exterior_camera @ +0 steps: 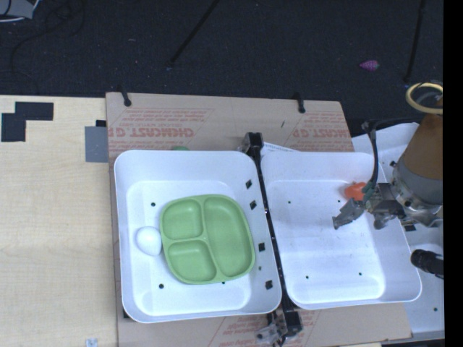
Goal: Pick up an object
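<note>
A small orange object [354, 190] lies in the right white bin [325, 295], near its right wall. My gripper [360, 220] hangs over the same bin, just in front of the orange object. Its two dark fingers are spread apart, and I see nothing between them. One fingertip [340, 221] points left toward the bin's middle. The orange piece sits beside the wrist, apart from the fingertips.
The left bin [137, 186] holds a green three-compartment plate [206, 237] and a white egg-shaped ball [149, 240] touching the plate's left edge. A black divider clip [262, 215] runs between the bins. Both bins rest on cardboard [217, 125].
</note>
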`<act>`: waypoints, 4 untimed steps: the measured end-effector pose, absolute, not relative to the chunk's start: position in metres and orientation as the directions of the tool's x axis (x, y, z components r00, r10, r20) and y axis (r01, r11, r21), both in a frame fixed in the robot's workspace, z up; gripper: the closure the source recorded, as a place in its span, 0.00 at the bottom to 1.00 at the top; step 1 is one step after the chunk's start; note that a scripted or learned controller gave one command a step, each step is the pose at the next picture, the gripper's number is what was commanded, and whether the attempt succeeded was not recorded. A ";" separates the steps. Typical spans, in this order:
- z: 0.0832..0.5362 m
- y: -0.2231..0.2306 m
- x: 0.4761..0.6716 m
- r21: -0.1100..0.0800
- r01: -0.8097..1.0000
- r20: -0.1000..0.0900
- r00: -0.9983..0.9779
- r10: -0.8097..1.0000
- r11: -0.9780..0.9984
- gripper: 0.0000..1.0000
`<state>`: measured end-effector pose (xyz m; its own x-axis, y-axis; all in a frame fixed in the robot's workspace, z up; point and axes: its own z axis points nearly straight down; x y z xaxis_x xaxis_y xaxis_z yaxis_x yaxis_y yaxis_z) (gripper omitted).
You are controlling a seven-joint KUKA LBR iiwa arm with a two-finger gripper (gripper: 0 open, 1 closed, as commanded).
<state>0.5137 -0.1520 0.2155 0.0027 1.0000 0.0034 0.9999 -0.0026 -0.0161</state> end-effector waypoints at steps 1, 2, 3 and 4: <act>0.222 -0.152 0.516 -0.004 1.000 0.001 0.000 1.000 0.000 0.00; 0.159 -0.157 0.513 -0.009 1.000 0.003 0.000 1.000 0.000 0.00; 0.107 -0.164 0.518 -0.006 1.000 0.002 0.000 1.000 0.000 0.00; 0.087 -0.164 0.518 -0.003 1.000 0.001 0.001 1.000 -0.001 0.00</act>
<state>0.5179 -0.1636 0.0869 0.0009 1.0000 0.0014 1.0000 -0.0009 -0.0035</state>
